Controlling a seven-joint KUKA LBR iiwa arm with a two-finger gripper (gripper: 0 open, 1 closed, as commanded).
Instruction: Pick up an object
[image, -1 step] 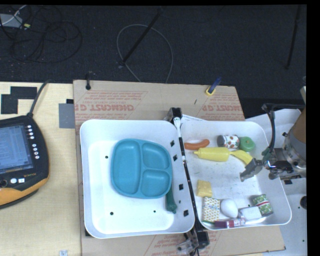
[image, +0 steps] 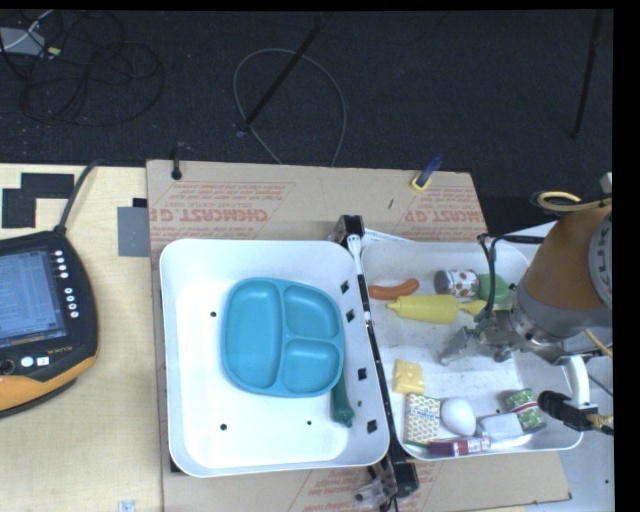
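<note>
white egg (image: 458, 414) sits nearest, just below-left of the gripper (image: 478, 343); light, smooth, likely slippery, best taken across its middle. gripper state: cannot tell. yellow bottle (image: 428, 309) lies just beyond the gripper.

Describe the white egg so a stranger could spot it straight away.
Look in the right-hand shallow white bin, along its near edge. The smooth white egg lies there beside a checkered red-and-white packet, above a thin red-capped tube. It is the one plain, round, unprinted thing among them.
</note>
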